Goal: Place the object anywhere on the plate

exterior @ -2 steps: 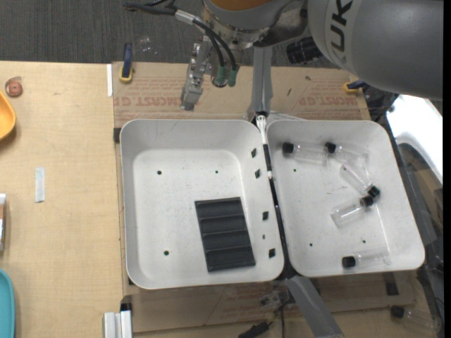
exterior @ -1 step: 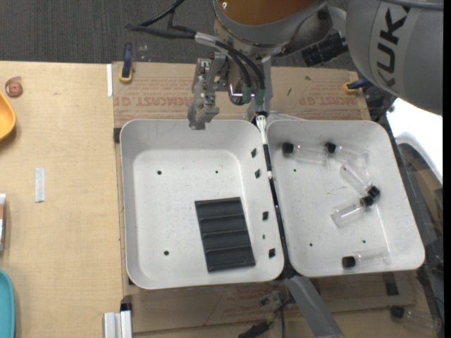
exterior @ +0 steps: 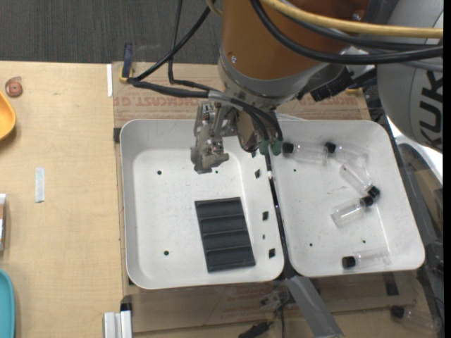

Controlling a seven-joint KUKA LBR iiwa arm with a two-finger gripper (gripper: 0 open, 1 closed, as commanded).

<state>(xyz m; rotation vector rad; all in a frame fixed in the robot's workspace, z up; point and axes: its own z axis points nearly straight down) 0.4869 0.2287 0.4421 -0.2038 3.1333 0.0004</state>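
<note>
Hand [exterior: 209, 153] hovers over left bin [exterior: 141, 189] just above the black ribbed plate [exterior: 224, 234], likely lining up a drop; can't tell its state or any load; clear vials [exterior: 356, 189], probable objects, lie in right bin [exterior: 394, 210].

the arm's jaws [exterior: 209, 159] hang over the left bin [exterior: 141, 210], above a dark ridged plate [exterior: 224, 234].

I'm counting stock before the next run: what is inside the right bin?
The right bin holds clear vials with black caps: one near the top, two in the middle, one at the front. The arm covers its back left corner, so anything there is hidden.
</note>
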